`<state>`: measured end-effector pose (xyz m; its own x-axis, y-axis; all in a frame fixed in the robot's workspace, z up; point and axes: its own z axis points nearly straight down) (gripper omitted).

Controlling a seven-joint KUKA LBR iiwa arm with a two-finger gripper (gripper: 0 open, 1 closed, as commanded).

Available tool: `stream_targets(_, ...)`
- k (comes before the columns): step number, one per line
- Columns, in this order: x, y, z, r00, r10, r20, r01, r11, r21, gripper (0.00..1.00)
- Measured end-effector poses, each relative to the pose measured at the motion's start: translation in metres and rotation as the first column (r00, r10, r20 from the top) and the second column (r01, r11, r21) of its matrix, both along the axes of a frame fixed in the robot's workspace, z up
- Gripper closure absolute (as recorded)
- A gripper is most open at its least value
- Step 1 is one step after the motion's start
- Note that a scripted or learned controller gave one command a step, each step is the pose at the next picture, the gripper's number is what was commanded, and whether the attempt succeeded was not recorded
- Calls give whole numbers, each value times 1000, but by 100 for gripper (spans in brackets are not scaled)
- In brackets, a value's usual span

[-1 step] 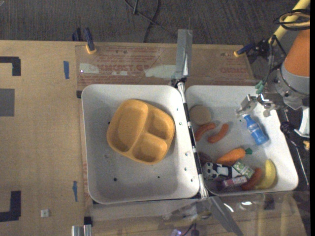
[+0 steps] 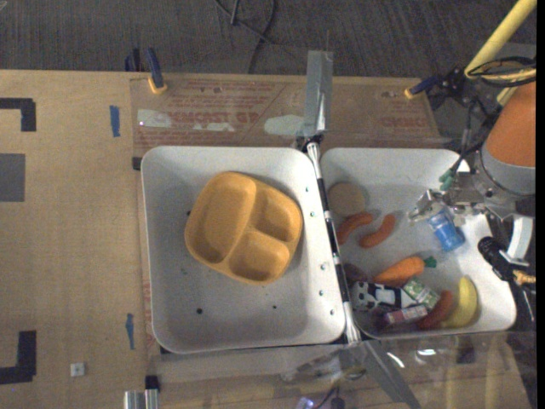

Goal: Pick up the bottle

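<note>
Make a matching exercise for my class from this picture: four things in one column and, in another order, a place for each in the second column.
Column 1
1. yellow divided tray
2. carrot
3. banana
4. bottle

Column 2
A. near right corner of the right bin
B. beside the tool, towards the right bin's right side
C. middle of the left bin
D. middle of the right bin, green top pointing right

Pairs: 1-C, 2-D, 3-A, 4-B
</note>
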<state>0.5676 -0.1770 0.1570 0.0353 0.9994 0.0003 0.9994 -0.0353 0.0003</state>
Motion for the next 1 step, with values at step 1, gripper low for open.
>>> stream_targets(1,20,-23,-69,972,235,7,-236,972,10,0)
